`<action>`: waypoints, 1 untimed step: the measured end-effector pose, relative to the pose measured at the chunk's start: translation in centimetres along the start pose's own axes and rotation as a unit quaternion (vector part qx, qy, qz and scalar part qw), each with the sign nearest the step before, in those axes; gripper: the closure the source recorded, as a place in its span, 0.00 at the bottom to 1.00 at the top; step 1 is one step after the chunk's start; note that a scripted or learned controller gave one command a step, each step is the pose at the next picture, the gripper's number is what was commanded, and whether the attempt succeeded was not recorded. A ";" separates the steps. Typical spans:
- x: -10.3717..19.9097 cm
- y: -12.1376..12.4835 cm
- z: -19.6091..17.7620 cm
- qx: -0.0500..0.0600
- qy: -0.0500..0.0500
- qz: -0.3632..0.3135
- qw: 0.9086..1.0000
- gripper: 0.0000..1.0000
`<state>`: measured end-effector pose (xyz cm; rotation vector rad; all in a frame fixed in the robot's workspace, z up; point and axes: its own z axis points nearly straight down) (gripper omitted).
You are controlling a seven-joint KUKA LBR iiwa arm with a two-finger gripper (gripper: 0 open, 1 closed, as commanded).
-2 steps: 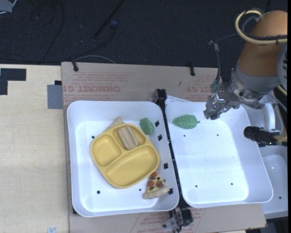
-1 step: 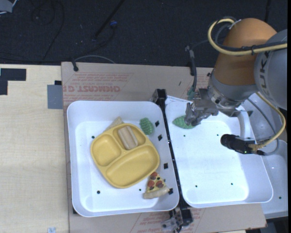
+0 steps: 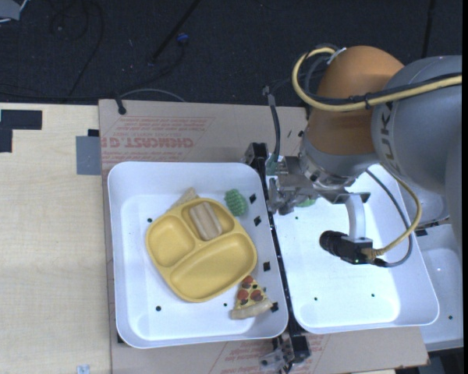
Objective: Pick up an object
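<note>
At the bottom of your frame a pizza slice (image 3: 250, 298) lies in the left bin (image 3: 132, 287), above it a yellow tray (image 3: 203, 255) with 3 compartments, a green toy (image 3: 235, 202), then the gripper (image 3: 285, 197) at center, jaws unreadable.

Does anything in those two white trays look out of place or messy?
Nothing looks spilled or broken. The yellow divided plate sits at a slant in the left bin, with a tan food piece in one compartment. A green item and a pizza slice lie loose beside it.
</note>
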<state>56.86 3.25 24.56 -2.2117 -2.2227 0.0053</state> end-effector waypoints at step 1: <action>5.1 -2.1 1.3 0.000 0.000 0.000 1.000 1.00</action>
